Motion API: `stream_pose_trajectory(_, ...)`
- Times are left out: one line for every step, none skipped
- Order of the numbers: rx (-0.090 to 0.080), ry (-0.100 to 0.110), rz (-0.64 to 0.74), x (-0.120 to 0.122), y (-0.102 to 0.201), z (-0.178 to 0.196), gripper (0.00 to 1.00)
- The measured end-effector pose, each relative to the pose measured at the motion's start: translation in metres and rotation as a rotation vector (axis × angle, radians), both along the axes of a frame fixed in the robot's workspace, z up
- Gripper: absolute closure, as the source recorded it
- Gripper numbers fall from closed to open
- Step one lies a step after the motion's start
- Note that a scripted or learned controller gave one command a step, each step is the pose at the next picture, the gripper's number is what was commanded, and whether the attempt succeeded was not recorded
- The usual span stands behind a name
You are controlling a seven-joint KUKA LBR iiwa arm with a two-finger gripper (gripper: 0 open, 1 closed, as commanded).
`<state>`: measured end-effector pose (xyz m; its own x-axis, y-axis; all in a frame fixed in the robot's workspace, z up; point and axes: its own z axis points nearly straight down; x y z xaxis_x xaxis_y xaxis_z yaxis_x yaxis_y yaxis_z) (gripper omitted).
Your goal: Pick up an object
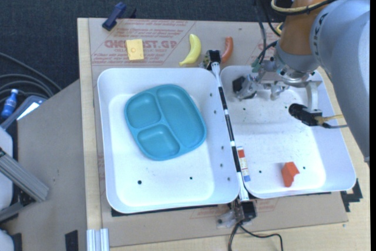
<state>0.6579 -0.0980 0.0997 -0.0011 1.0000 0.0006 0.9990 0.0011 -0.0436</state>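
Orange block [289, 173] sits in the right bin [305, 126], near its front edge, well apart from your end effector [258, 88] at the bin's far side. You cannot tell its grip state. Judging from here, a slanted descent could nudge the block against the bin wall.

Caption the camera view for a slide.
Arm's gripper over right bin with orange block; blue tray in left bin.
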Motion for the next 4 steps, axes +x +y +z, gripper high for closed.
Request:
stream_pose_trajectory(0.004,0.002,0.002,0.001,0.000,-0.017,0.00)
stream_pose_trajectory(0.005,0.006,0.002,0.000,0.001,-0.010,1.00)
stream_pose_trajectory(0.004,0.008,0.002,-0.001,0.000,-0.010,0.00)
stream_pose_trajectory(0.005,0.004,0.002,0.000,0.001,0.001,1.00)
